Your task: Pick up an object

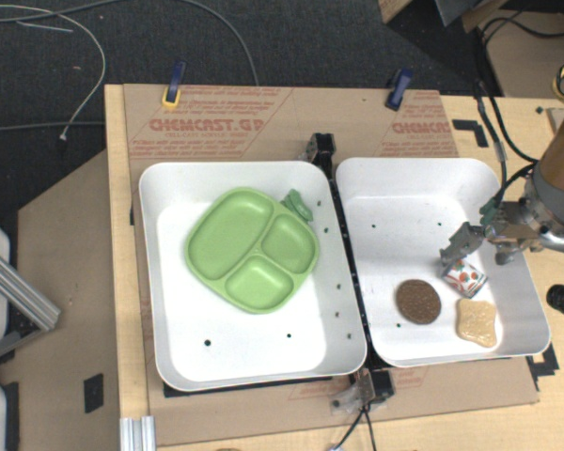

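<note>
Spread wide and gripping nothing, the jaws of the gripper [479, 244] are hanging over the right bin [395, 181], just above a small red-and-white object [465, 275]. Nearest the camera, a tan cookie-like piece [477, 322] and a brown disc [419, 302] are lying by that bin's front edge. Farther off, a green divided plate [252, 249] is sitting in the left bin [169, 336], a small green item [298, 204] touching its far rim.

A cardboard-covered bench [263, 111] is carrying two shallow white bins side by side, the left bin [169, 327] and the right bin [395, 181] touching along their inner edges.
</note>
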Controlling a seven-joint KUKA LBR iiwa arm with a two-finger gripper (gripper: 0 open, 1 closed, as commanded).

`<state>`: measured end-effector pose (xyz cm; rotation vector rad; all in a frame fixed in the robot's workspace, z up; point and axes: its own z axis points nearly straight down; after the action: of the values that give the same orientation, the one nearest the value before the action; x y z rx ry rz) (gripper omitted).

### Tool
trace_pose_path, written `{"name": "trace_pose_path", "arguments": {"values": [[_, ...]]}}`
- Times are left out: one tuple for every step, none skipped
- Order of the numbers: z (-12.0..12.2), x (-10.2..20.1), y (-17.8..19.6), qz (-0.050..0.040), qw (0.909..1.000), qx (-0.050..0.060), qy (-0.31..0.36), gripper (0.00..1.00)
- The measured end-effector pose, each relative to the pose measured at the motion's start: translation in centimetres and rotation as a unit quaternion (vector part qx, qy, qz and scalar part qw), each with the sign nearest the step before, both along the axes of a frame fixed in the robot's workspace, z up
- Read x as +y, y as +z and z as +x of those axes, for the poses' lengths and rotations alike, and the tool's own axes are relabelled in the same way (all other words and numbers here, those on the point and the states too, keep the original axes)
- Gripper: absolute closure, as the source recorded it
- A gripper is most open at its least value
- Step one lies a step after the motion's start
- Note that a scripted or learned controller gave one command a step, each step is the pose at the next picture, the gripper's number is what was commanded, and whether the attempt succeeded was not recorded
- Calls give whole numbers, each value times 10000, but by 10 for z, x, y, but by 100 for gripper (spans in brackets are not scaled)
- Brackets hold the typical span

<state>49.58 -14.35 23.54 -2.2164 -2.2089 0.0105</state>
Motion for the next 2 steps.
{"name": "trace_pose_path", "arguments": {"values": [[3,0,6,-12,10000,-60,19,0],[9,7,-42,-4,10000,-34,20,0]]}}
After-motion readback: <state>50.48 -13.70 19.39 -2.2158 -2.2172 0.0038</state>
